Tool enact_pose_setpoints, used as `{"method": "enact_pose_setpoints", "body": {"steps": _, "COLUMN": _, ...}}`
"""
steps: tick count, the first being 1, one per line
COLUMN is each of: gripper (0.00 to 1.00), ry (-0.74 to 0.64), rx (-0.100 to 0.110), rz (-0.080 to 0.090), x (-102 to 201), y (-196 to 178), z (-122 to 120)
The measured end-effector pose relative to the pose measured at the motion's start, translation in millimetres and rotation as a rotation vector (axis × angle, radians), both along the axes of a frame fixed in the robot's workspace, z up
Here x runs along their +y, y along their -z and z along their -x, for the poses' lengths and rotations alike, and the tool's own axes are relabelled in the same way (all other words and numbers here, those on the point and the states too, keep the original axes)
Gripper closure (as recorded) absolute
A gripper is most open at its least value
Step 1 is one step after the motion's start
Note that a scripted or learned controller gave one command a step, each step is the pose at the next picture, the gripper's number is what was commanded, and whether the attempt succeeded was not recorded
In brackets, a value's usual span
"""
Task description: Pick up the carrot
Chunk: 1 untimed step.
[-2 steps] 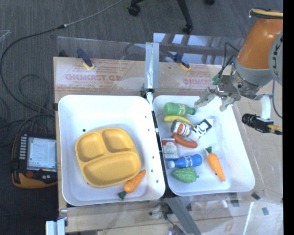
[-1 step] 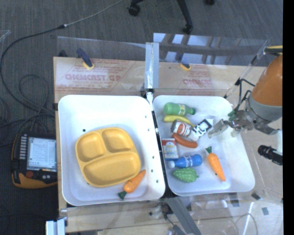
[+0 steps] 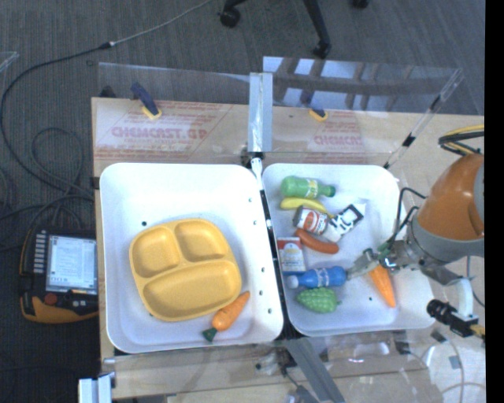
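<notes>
Carrots, two, catalogued from the camera view. One carrot [image 3: 383, 285] lies in the right bin [image 3: 391, 183], near its right wall, tip toward the near edge. A second carrot [image 3: 230, 312] lies in the left bin [image 3: 110, 236], touching the near corner of the yellow tray [image 3: 186, 268].

End effector [image 3: 376, 260]: at the right bin, just above the top of the nearer carrot, perhaps touching it. We cannot tell how far open it is, and we see nothing clearly held in it.

Other contents, right bin: green bottle [image 3: 307, 187], banana [image 3: 303, 204], can [image 3: 315, 223], sausage [image 3: 318, 243], blue bottle [image 3: 321, 277], green bumpy fruit [image 3: 316, 300], small carton [image 3: 290, 254].

Handling note: we judge the grasp to be in hand. To do it well, we would centre over the carrot's thicker half and close across its width, not along it. The blue bottle sits near on the left and should be kept clear. The taper may let the carrot slip out, so we would lift slowly.

Surface: pale wood, both bins side by side, a clear panel [image 3: 354, 83] at the rear with clamps. Room: dark carpet, chair base [image 3: 315, 24] at the top, cables, a pendant [image 3: 59, 275] on the floor at left.
</notes>
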<state>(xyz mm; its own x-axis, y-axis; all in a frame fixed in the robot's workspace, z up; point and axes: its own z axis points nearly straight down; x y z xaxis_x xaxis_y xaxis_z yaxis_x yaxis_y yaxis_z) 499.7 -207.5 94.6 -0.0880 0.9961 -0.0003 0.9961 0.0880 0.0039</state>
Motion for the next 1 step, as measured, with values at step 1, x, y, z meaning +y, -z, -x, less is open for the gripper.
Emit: {"method": "enact_pose_setpoints", "body": {"steps": 1, "gripper": 1.00, "ry": 0.001, "rx": -0.002, "rz": 0.001, "x": -0.1, "y": -9.5, "z": -0.7}}
